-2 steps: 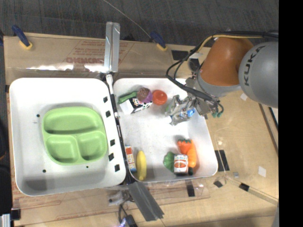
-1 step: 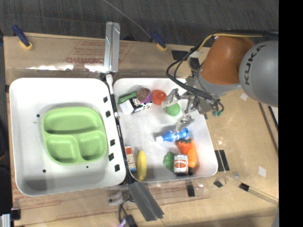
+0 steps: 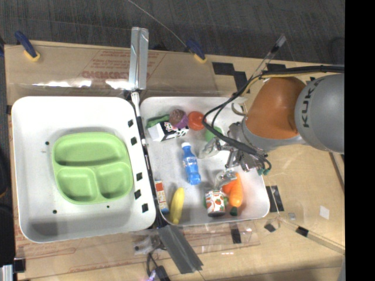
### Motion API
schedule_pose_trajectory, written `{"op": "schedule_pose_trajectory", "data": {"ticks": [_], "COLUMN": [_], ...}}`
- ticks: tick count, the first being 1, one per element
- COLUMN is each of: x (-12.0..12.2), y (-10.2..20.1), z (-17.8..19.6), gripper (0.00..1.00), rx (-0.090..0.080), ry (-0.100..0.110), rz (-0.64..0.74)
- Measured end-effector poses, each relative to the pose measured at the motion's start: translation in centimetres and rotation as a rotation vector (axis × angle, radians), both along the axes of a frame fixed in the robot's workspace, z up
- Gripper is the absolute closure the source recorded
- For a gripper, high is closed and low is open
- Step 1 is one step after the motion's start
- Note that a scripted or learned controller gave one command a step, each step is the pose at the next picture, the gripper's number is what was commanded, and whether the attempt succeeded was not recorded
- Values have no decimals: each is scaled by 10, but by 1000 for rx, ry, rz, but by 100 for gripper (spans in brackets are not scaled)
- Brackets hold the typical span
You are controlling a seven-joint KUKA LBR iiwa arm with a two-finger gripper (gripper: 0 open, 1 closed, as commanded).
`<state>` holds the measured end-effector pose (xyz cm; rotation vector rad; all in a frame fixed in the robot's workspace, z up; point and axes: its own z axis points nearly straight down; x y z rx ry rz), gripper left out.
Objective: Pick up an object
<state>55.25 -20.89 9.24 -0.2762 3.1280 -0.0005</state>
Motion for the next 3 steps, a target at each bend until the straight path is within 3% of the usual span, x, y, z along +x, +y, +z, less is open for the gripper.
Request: {"op": "schedule_pose_trajectory", "data": {"ticks": [1, 2, 3], "x": [22, -16, -14], "y": [112, 117, 114], "z": [0, 1, 12], "gripper": [0, 0, 100], "rx": [1, -2, -7], "ry": [-1, -4, -8], "rz": [51, 70, 72]}}
